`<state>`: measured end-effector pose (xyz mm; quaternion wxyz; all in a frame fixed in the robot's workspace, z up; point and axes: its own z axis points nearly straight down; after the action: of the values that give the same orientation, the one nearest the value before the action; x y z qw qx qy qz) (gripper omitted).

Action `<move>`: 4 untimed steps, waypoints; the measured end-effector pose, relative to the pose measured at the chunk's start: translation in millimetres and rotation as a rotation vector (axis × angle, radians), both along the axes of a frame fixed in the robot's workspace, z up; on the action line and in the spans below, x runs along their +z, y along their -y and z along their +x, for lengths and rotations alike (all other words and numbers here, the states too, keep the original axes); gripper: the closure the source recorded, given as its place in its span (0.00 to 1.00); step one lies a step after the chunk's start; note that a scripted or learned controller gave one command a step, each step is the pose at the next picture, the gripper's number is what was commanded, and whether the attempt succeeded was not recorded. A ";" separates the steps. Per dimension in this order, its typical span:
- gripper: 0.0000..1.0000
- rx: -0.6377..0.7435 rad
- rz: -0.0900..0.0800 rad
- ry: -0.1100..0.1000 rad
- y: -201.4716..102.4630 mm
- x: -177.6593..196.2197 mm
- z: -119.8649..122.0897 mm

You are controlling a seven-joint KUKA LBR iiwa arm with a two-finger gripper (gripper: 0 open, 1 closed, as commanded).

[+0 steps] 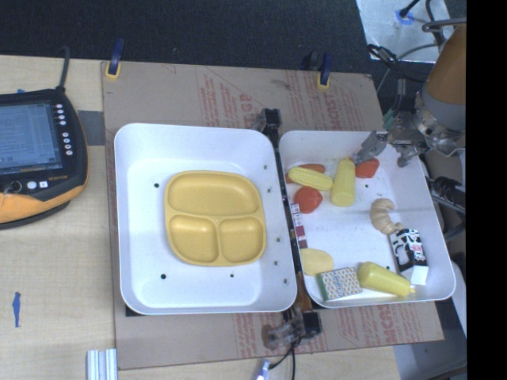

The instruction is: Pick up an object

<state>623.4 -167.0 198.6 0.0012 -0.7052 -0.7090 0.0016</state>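
Note:
The right bin (pixel 444 279) holds several small items. A red piece (pixel 367 169) lies at its far side next to an upright yellow block (pixel 344 183), a yellow corn-like piece (pixel 309 178) and a red tomato (pixel 308 199). My gripper (pixel 390 150) hangs over the bin's far right corner, open, with nothing between its fingers. Its left finger (pixel 371 144) is just above the red piece. A beige croissant shape (pixel 384 214), a black-and-white carton (pixel 409 248), a yellow bottle (pixel 384 279), a green-edged box (pixel 340 283) and a pale yellow piece (pixel 316 260) lie nearer the front.
The left bin (pixel 135 275) holds a yellow divided plate (pixel 215 216). A tablet-like pendant (pixel 36 153) rests on the bench at far left. Clamps (pixel 320 68) pin the cardboard at the back. Cables and arm hardware (pixel 432 22) crowd the right.

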 end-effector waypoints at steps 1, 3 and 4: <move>0.00 0.000 -0.002 0.001 -9.6 -84.9 29.3; 1.00 0.000 0.003 -0.010 15.3 -96.7 21.8; 1.00 -0.003 0.002 0.001 45.2 -52.8 -4.8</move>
<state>618.6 -212.2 145.8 0.0016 -0.7062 -0.7080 0.0008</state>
